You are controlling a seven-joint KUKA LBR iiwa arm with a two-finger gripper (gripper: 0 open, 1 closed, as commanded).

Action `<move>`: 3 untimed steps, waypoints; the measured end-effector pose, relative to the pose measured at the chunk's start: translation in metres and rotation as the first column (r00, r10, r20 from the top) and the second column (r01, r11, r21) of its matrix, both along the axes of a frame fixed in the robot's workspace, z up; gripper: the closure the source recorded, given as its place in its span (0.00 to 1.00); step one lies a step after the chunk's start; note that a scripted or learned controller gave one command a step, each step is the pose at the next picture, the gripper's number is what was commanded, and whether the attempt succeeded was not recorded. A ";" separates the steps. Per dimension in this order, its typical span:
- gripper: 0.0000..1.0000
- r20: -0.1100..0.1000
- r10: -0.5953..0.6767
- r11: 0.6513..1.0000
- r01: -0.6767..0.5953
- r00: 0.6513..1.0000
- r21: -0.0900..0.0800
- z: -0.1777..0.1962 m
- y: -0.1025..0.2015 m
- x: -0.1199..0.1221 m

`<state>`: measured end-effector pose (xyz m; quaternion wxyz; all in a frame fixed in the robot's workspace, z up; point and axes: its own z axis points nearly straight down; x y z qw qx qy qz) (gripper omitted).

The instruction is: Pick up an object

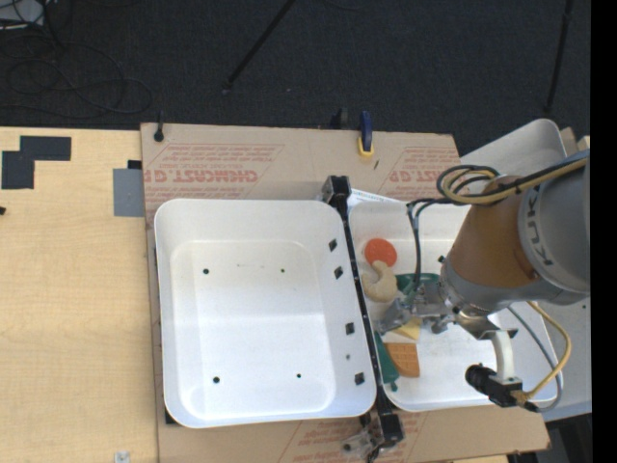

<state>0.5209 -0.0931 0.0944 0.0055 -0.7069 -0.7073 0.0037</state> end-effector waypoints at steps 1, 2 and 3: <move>0.00 0.013 0.001 1.000 0.000 1.000 -0.003 -0.008 -0.012 0.057; 1.00 0.008 -0.007 1.000 0.007 1.000 -0.001 0.003 -0.013 0.055; 1.00 0.010 -0.004 1.000 0.004 1.000 0.000 0.036 0.000 0.037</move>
